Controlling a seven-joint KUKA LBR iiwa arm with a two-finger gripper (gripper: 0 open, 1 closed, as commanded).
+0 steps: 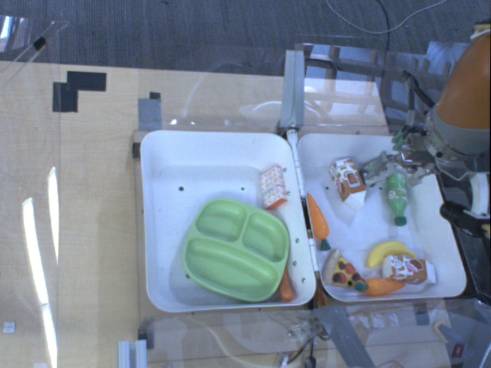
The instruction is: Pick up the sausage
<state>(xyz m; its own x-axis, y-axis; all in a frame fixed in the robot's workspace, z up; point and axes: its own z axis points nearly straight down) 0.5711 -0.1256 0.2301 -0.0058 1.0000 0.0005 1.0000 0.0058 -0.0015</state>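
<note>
Camera view: the pincer [399, 167] hangs over the right bin [453, 278], at its upper right, right above a green bottle [396, 196]; whether it stands apart, together or clamped cannot be told, and nothing is seen held in it.

The 2 bins sit side by side on the surface [77, 228]. The sausage [285, 286] lies in the left bin [165, 175], wedged at the lower right corner between the green divided plate [236, 248] and the bin wall, partly hidden under the plate's rim. Little room surrounds it. Its long axis seems to run roughly along the wall, toward the near edge.
</note>
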